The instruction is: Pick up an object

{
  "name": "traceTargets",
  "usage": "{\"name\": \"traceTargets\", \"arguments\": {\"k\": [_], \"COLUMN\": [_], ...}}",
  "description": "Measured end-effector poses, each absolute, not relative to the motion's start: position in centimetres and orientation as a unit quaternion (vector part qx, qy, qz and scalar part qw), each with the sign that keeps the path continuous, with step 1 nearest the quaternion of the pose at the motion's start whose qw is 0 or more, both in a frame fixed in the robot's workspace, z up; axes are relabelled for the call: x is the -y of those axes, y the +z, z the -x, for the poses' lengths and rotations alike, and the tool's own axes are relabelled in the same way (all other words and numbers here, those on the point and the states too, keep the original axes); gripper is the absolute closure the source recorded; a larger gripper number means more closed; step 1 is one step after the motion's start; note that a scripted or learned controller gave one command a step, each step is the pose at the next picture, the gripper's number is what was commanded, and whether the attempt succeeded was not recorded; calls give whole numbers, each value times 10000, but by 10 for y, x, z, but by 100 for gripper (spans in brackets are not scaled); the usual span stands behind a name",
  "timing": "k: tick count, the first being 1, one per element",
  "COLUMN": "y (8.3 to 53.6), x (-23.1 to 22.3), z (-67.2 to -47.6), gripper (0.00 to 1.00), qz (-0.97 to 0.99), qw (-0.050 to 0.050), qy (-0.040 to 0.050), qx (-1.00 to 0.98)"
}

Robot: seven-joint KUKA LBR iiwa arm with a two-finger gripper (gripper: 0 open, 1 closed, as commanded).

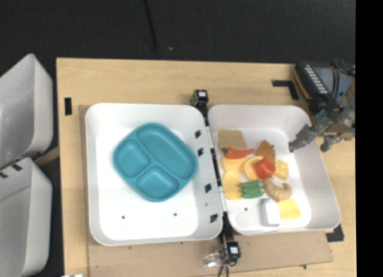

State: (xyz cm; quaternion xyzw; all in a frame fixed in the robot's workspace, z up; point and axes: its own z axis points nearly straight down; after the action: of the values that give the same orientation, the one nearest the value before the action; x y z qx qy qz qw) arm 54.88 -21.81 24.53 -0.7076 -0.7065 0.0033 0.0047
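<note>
Wooden table (72,84): 2 white bins; left bin (96,210) holds blue tray (154,161); gripper (311,135) over right bin (317,204), fingers' state unclear.

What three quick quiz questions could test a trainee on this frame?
1. True or false: the blue tray lies in the left bin.
2. Which bin holds the pile of toy food? A: left. B: right.
3. Fill in: the gripper is over the right bin's ____ edge in the camera view, apart from the pile.

Key: 1 true. 2 B. 3 right.
</note>
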Motion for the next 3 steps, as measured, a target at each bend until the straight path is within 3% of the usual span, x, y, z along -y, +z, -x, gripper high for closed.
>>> {"name": "traceTargets", "arguments": {"k": [1, 2, 3], "y": [252, 202, 151], "x": [217, 212, 213], "z": [-551, -559, -548], "gripper": [0, 0, 0], "qz": [7064, 7057, 7070], "qw": [-1, 14, 20], "qy": [4, 17, 21], "qx": [7078, 7085, 7072]}}
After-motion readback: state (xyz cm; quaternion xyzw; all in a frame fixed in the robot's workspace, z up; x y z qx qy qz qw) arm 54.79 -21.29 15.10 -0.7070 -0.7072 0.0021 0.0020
